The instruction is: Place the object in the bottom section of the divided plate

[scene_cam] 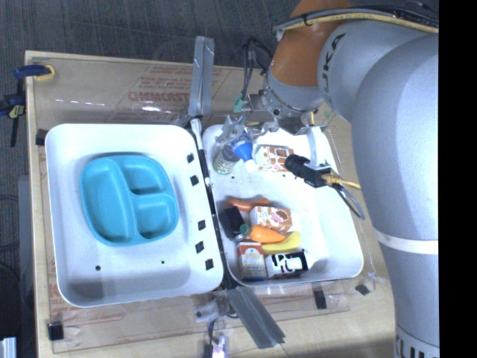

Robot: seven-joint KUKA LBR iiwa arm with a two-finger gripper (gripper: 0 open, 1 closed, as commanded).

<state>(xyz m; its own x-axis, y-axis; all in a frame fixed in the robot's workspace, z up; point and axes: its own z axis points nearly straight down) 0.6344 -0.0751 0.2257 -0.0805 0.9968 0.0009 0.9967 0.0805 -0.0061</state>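
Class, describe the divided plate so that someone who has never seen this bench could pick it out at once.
Two shallow white bins sit side by side on the bench; look in the left bin, away from the arm. Lying near its middle is the divided plate, a rounded light blue tray moulded into three sections. The small mixed items are all heaped in the right bin, so it has no near neighbours.

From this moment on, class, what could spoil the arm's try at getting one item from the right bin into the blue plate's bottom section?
1. The gripper is low in the right bin's far corner beside a blue item; a grasp there may slip or jam against the wall.
2. The toys lie crowded, a carrot touching small cartons, so neighbours may be dragged along.
3. The divided plate has narrow ridges; a drop may land in the wrong section.
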